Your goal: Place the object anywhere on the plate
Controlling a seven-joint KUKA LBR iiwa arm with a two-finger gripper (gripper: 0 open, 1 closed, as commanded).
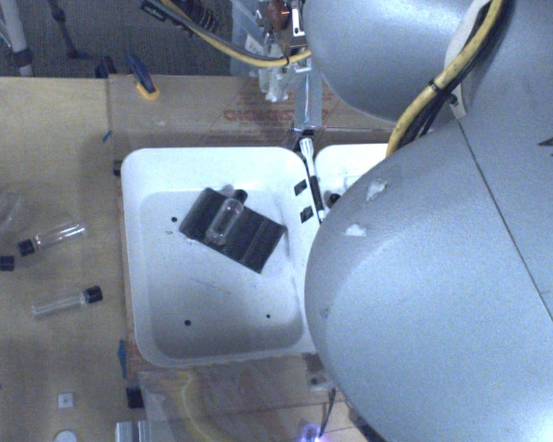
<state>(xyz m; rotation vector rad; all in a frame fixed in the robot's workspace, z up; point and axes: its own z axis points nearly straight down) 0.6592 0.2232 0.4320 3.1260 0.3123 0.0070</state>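
Our wooden table (46, 127) carries two white bins. We see the left bin (157, 168) holding a dark plate (253, 238), tilted a bit. On that plate lies a clear little bottle (223, 217) with a black cap. More small bottles (64, 297) lie on the table, left of the bin. The big grey arm (442, 293) covers the right side; we cannot tell how its gripper stands

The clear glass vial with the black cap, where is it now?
The clear glass vial lies on the dark rectangular plate, in the left white bin, toward its far side.
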